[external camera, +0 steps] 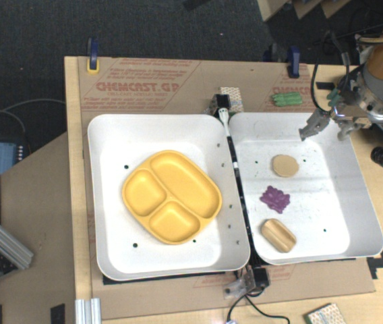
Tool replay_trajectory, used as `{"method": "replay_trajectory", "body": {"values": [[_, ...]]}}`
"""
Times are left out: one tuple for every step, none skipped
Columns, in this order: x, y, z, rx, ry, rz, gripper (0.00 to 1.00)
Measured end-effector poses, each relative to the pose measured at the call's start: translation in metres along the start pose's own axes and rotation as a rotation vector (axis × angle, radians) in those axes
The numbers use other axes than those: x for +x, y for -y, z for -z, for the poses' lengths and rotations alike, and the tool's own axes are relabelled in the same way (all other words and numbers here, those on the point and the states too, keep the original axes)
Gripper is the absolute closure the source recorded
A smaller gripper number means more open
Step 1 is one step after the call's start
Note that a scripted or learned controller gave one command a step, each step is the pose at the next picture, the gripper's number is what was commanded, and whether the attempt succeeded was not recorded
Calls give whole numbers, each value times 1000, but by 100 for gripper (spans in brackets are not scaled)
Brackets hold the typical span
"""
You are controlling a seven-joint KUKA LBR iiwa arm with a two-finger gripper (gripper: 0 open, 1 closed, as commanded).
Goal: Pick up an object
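Objects to choose from lie in the two white bins on the counter (77, 181). Largest is the yellow divided tray (170, 196), sitting about the middle of the left bin (104, 140). The right bin (340, 201) holds three small pieces: a tan bread-roll shape (278, 235) near the front, a purple cluster like a bunch of grapes (275, 198) just behind it, and a round tan disc like a biscuit (286, 165) behind that, all three apart from one another.

By my reading the pick is at its approach step, with nothing yet grasped. The arm (380, 73) comes in from the right, and the tool (326, 123) hangs over the back right part of the right bin, above its floor as far as the slanted view lets me judge, and it touches none of the pieces. Its two dark fingers stand spread apart with nothing between them. The disc lies nearest, so the next move would likely call for shifting forward and left over it, then lowering with the fingers astride the piece before closing.

A green item (287, 100) lies on the cardboard behind the bins.
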State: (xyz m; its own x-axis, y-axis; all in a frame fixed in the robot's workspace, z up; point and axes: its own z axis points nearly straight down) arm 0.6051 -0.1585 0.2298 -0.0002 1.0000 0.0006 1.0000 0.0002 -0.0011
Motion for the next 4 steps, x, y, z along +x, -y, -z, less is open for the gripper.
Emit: {"method": "replay_trajectory", "body": {"values": [[35,36,-140,14,-5,0,0],[11,-38,-145,-7,3,2,0],[-10,26,-145,5,-1,-3,0],[34,5,-145,-4,0,4,0]]}}
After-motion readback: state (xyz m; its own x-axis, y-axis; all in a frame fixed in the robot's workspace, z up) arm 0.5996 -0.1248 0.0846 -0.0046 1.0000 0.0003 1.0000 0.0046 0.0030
